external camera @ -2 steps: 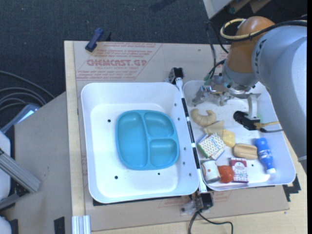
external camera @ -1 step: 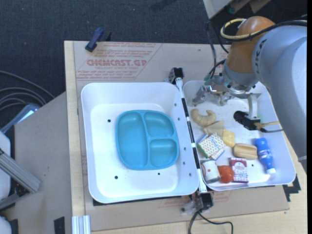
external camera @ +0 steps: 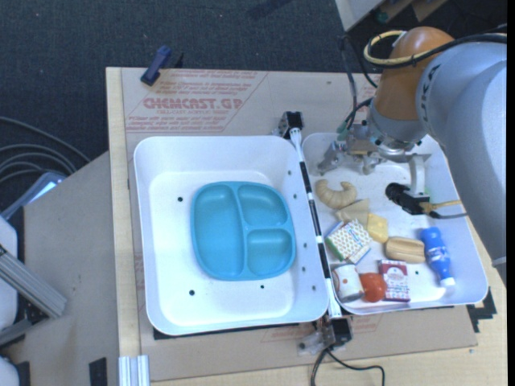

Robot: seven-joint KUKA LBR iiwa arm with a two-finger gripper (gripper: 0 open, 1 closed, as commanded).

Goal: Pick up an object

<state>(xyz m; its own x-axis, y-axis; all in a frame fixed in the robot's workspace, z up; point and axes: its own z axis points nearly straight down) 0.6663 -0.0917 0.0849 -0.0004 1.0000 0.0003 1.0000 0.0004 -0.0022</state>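
The hand [external camera: 352, 155], grip state unclear, hovers in the upper right; the croissant [external camera: 335, 192] lies just below it.

Dark carpet floor [external camera: 72, 22]; brown bench board [external camera: 201, 99]; cables [external camera: 32, 147] left.

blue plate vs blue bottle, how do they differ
The blue plate is pale turquoise, wide and flat with three compartments; the blue bottle is darker blue, narrow, with a white cap. The plate lies alone in the left bin; the bottle lies among many items in the right bin. Both are blue.
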